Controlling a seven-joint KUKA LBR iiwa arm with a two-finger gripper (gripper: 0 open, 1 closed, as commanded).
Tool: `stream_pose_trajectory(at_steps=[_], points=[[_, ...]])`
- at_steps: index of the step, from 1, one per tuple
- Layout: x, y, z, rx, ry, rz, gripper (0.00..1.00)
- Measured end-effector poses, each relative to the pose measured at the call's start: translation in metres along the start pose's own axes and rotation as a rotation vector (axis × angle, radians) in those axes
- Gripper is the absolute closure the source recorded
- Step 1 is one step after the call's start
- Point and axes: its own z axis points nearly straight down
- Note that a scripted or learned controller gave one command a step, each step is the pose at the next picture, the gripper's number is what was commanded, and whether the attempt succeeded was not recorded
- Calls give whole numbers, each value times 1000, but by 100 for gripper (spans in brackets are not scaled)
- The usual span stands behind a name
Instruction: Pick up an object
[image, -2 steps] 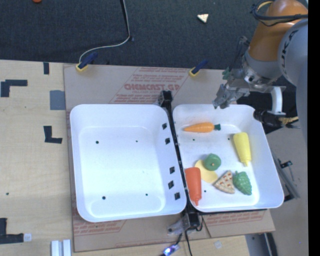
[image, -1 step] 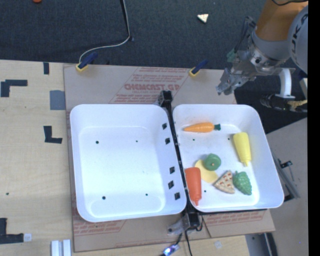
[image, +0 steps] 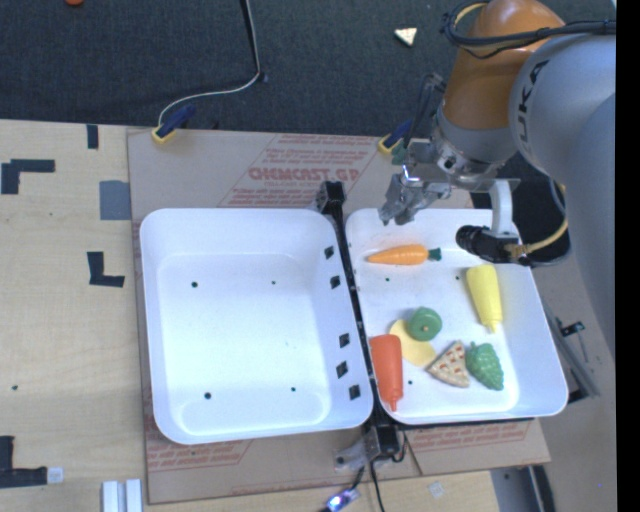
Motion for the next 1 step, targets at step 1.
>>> stream_pose_trajectory(at_steps=[1], points=[[34, 20, -11, -8, -1, 2, 100]])
